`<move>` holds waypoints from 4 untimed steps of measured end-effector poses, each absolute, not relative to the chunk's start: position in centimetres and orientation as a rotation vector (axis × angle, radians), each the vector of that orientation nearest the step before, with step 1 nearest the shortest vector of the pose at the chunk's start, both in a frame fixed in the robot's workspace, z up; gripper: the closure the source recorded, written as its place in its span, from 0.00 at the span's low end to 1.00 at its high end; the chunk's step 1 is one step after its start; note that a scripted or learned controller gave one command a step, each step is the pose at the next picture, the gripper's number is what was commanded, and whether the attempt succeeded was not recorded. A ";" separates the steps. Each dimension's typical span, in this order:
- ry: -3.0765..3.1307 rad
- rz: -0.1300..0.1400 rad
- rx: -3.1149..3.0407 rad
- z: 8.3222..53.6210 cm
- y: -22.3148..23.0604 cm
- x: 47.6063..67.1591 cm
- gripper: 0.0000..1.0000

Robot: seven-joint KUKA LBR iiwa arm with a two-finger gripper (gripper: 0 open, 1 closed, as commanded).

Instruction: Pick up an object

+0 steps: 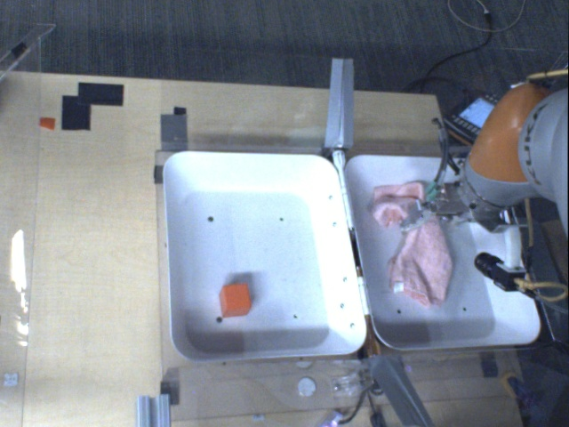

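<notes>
Pink cloth (420,254) — soft, crumpled, draped long — hangs pinched in pincer (424,214).

soft pink cloth (421,254) lies in a smooth white plastic bin (511,323) on a matt wooden bench (89,265).

The arm (524,140) ran off the right edge, so most of its body was cut from view. The gripper (425,213) was small and blurred against the pink cloth (420,254), and whether its fingers gripped the cloth could not be told. The right bin's (498,323) far wall lay partly hidden beneath the arm.
</notes>
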State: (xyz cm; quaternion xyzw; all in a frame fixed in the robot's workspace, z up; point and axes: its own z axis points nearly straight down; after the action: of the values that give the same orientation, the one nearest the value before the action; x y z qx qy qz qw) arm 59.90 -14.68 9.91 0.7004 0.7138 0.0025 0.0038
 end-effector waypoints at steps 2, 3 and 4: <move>2.177 0.011 2.253 8.8 -12.5 61.7 0.00; 2.177 0.006 2.254 8.7 -17.3 65.9 0.00; 2.266 0.007 2.165 11.5 -14.1 63.7 0.00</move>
State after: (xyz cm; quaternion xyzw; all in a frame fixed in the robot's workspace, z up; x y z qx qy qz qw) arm 63.70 -14.12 11.45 0.6909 0.7230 0.0023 0.0039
